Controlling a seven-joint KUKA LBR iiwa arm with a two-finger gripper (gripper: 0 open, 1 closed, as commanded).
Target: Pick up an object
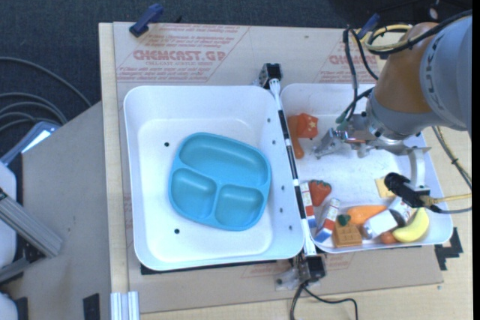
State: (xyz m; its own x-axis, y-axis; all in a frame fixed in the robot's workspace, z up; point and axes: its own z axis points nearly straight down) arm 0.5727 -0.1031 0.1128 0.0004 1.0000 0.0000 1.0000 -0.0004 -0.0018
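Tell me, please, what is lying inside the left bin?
A blue divided plate with three compartments lies flat in the left bin, and nothing sits on it. Whatever is under the plate is covered.

1 camera | fixed overhead | slanted down | both bins (150,161) framed

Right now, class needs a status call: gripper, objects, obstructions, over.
Gripper low inside the right bin, nothing seen between its fingers. Orange toy just beside it. Banana and other toys piled at the near edge. Blue plate in the left bin.
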